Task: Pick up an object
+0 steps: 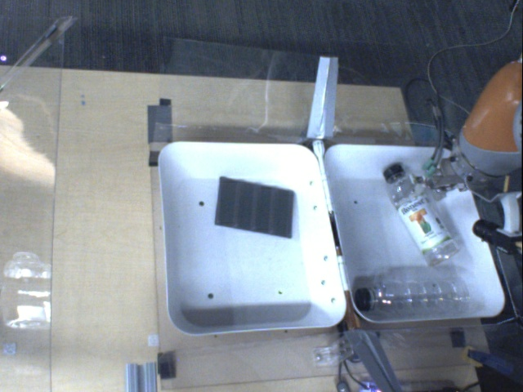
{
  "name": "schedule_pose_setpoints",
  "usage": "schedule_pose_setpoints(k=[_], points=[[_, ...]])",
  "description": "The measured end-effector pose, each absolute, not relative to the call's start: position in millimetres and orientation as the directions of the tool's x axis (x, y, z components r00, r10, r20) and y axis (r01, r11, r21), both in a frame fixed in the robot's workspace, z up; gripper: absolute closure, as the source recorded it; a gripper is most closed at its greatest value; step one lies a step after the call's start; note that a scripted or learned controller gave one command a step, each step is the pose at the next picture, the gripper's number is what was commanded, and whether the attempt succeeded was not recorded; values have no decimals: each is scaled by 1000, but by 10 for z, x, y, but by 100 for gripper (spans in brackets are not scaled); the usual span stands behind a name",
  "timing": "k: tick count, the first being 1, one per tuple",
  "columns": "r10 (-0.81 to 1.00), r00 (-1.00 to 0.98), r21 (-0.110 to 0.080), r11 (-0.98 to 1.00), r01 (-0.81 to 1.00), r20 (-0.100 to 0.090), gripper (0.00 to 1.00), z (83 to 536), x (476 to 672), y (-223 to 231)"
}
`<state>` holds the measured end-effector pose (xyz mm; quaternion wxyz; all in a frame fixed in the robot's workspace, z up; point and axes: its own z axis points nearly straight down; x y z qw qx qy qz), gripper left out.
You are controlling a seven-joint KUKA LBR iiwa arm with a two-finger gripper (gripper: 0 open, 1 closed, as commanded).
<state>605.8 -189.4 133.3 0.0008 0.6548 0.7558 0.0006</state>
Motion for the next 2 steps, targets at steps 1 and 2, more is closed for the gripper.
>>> schedule_pose_setpoints(k=[1, 2], points=[[970, -242, 8, 242, 970, -4, 0, 877, 6422, -2043], [969, -246, 15, 246, 969, -8, 100, 1009, 6450, -2031]])
